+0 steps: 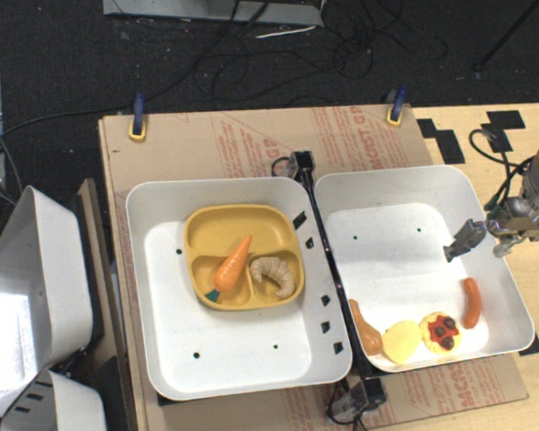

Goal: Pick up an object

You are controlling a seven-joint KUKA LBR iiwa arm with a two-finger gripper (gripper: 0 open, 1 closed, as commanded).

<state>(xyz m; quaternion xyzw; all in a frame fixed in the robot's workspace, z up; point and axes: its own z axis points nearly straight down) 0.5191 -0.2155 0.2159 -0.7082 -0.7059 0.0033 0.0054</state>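
Observation:
My gripper (484, 242) hangs over the right edge of the right bin (392, 192), open, with nothing between its fingers. Below it, along the bin's front, lie a red sausage (472, 302), a small tart with red berries (440, 330), a pale yellow round piece (403, 341) and an orange-brown drumstick (365, 328). The sausage is the closest, a short way in front of the gripper and apart from it. In the left bin (164, 355) a yellow divided plate (197, 233) holds an orange carrot (233, 263) and a pale shrimp (274, 274).
The two bins meet at a dark divider with clips (320, 252). They rest on a cardboard sheet (246, 138) held by clamps at the back. White containers (35, 282) stand off the bench at the left. Cables cross the dark floor behind.

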